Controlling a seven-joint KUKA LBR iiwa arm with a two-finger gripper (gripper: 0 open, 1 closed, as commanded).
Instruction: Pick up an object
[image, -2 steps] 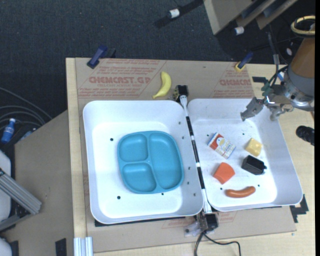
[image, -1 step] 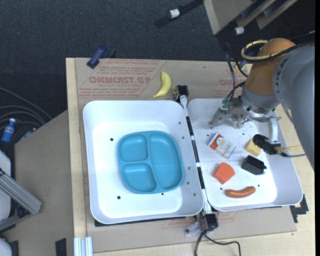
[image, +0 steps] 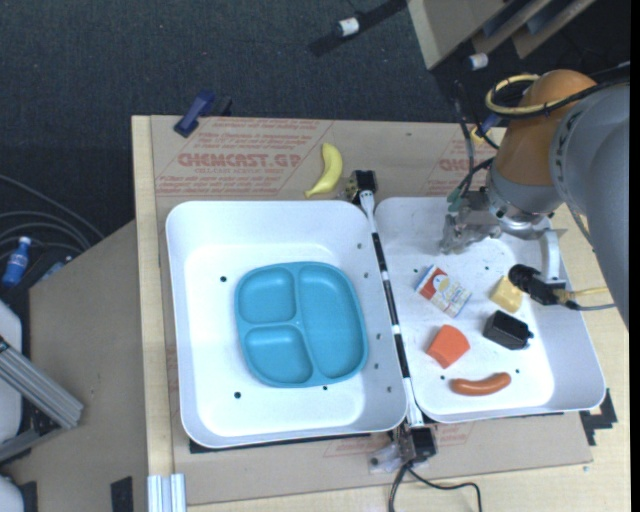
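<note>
Looks like it's only lining up: gripper (image: 462, 236) hangs near the right bin's (image: 570, 385) far edge, can't tell its state, next drop onto the little carton (image: 443, 290).

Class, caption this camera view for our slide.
Grey arm's gripper hovers over right white bin; blue divided plastic plate fills left bin.

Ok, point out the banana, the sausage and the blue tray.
banana (image: 326, 171), camera view, middle of its curve.
sausage (image: 480, 384), camera view, mid-length.
blue tray (image: 300, 323), camera view, central divider.
</note>
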